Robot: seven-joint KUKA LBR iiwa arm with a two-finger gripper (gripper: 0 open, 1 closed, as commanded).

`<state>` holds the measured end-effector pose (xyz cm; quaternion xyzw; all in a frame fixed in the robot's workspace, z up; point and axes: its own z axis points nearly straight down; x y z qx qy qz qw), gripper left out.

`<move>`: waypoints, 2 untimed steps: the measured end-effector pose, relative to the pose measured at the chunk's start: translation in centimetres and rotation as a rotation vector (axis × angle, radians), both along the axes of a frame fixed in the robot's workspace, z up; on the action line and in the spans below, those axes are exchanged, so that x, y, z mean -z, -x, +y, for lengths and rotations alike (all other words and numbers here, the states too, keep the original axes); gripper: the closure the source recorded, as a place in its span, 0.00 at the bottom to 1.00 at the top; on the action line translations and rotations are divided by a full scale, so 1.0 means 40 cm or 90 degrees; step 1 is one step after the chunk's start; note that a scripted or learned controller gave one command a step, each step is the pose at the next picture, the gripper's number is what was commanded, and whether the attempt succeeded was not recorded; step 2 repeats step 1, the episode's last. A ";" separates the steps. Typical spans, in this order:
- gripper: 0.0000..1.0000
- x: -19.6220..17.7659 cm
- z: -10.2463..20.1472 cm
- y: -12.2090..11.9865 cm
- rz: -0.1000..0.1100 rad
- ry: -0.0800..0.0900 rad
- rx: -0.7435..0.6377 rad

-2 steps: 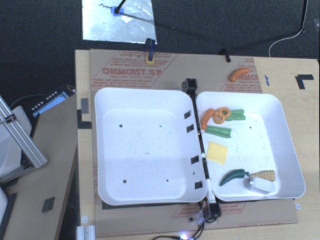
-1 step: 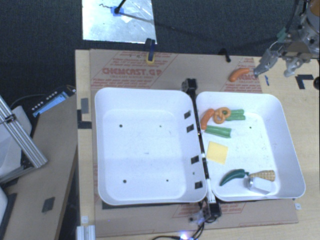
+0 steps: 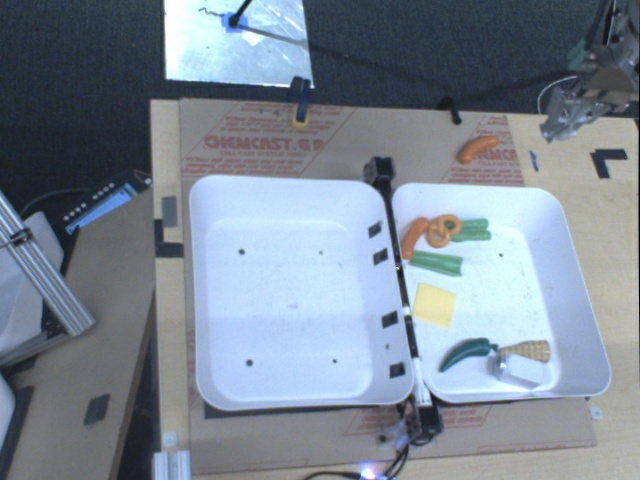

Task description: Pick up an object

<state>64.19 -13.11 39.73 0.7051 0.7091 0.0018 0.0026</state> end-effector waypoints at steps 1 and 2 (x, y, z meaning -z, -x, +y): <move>1.00 -0.232 0.163 0.027 -0.004 -0.001 -0.004; 1.00 -0.232 0.163 0.027 -0.004 -0.001 -0.004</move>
